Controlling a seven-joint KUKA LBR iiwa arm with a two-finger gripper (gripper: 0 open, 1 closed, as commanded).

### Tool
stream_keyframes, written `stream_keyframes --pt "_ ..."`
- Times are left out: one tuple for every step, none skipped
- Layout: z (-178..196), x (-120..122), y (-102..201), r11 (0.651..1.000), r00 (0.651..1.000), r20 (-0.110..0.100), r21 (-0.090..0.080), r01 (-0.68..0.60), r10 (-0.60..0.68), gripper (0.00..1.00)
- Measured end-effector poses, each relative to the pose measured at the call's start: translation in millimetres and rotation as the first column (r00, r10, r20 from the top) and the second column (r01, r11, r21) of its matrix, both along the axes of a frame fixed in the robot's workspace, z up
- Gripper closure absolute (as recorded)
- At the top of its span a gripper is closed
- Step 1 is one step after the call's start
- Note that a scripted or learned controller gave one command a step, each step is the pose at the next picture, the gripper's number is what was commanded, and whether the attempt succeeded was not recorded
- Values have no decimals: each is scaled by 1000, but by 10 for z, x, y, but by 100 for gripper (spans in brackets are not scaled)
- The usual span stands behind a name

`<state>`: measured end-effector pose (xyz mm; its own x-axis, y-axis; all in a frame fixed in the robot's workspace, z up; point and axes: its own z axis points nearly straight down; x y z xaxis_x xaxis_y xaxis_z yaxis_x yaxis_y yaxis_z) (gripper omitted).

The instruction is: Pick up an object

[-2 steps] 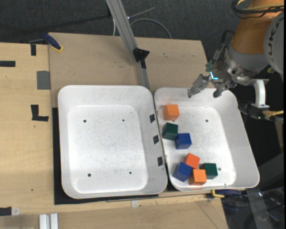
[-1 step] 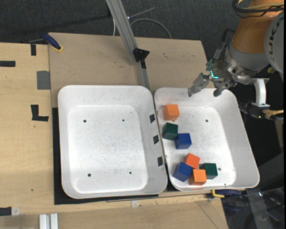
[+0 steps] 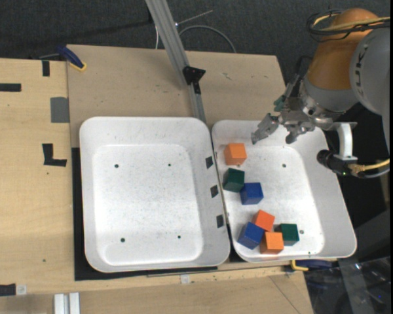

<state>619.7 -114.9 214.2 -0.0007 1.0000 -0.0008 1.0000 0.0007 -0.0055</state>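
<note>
Down-left of the open, empty pincer (image 3: 276,133), seemingly apart: orange cube (image 3: 235,154).

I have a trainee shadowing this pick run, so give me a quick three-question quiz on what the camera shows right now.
1. True or false: the gripper is holding a block between its fingers.
2. Which bin holds all the blocks: A) the left bin, B) the right bin, C) both?
3. What colour is the block lying nearest the gripper?

Key:
1. False. The fingers are spread with nothing between them, above the right bin's far edge.
2. B. Seven blocks lie there.
3. Orange; a green block sits just below it in the picture.
</note>
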Motion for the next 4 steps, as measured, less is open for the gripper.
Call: stream_keyframes --pt "-634 26 49 1000 1000 -2 1 -1 1 0" --pt "-1057 78 68 1000 1000 17 4 -1 1 0" --pt "-908 99 50 1000 1000 25 0 -2 2 100" --pt "-427 189 105 1000 1000 10 0 -2 2 100"
